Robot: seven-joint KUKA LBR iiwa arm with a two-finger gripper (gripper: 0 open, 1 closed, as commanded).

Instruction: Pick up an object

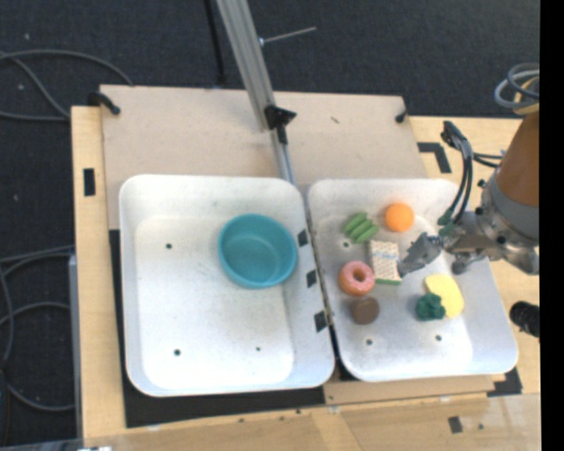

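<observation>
Bench point(197, 130) first: you see a tan board carrying two shallow white bins side by side, with a metal pole point(249, 50) slanting in over its far edge. Your left bin point(150, 346) holds one teal bowl point(257, 250), upright, near that bin's right edge and toward its far side.

Your arm point(517, 181) reaches in over the right edge of the right bin point(479, 346), its orange band at the edge of view. The gripper point(421, 252) sits low over the middle of that bin, pointing toward the left edge, and you cannot tell from this angle whether its fingers are spread or closed; nothing shows between them.

Around it lie the small things you could pick. A yellow block point(446, 291) sits just beside the gripper on the near side, touching a dark green toy point(430, 307). A pink ring point(357, 277) lies near the left edge, with a brown ball point(364, 310) just beside it toward the near edge. A white-and-green box point(385, 259) rests between the ring and the gripper tip. A green piece point(360, 226) and an orange ball point(399, 217) lie toward the far edge.
</observation>
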